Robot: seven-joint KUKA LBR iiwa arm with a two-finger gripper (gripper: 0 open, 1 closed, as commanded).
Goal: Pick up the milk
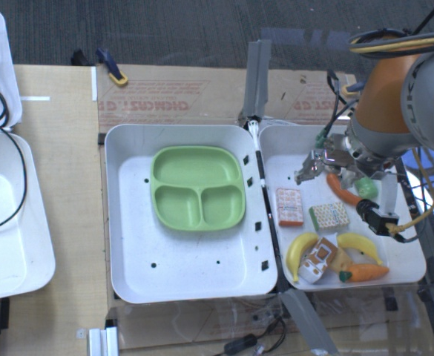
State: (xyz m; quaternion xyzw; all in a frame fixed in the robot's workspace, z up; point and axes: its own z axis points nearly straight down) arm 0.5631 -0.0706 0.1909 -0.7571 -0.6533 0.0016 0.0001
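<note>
**Milk not yet lifted; gripper poised near the far edge of the right bin**

We find the task not begun in any visible sense. The small white and brown milk carton lies on its side on the floor of the right-hand shallow white bin, close to that bin's near edge, and nothing is gripping it.

The carton rests just beside a curved yellow banana on its left and touches, or all but touches, a second yellow banana and an orange carrot on its right. A pale speckled block, sponge-like, and a red-and-white printed packet lie nearer the middle of the bin.

The two-finger gripper of the grey arm hangs over the far half of the same bin, well apart from the carton. Its state we cannot tell; it carries nothing that we can see. An orange carrot with a green top lies beneath the wrist.

The left white bin holds a green three-compartment plastic tray.

In our judgement the whole pick remains: travel toward the near edge, descent, closure, lift. The crowding produce could foul the grasp.
</note>
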